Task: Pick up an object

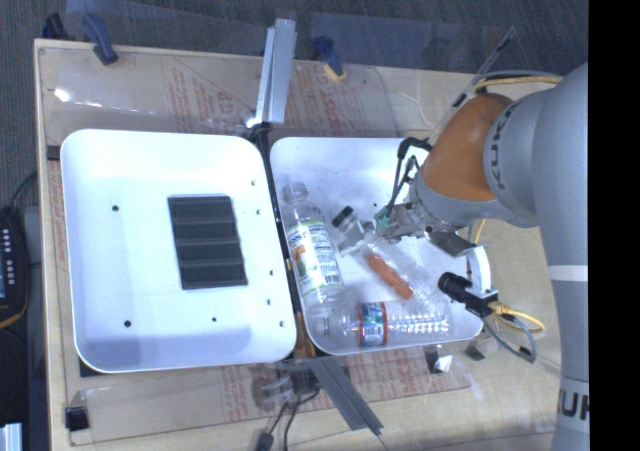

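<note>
The arm [520, 159] reaches in over the right bin [300, 154], and its wrist and orange band hide the bin's right wall and much of its far right corner. The jaws [385, 224] sit low over the bin's middle, largely masked by the wrist housing; whether they are released or clenched cannot be told, and nothing can be seen between them.

Just below the jaws, slightly to their right, lies a slim orange object [388, 274], tilted; its kind is hard to make out. Left of the jaws, well apart, a clear bottle with a white-green label [310, 254] lies along the bin's left wall. Further below the jaws a second clear bottle with a red-blue label [385, 324] lies along the near wall. A small dark piece [345, 216] lies just left of the jaws; it is too small to identify.

Bare bin floor shows above the jaws. Far left, the left bin [100, 189] holds a dark ribbed panel [208, 242]. The surface [150, 89] rims both bins.
</note>
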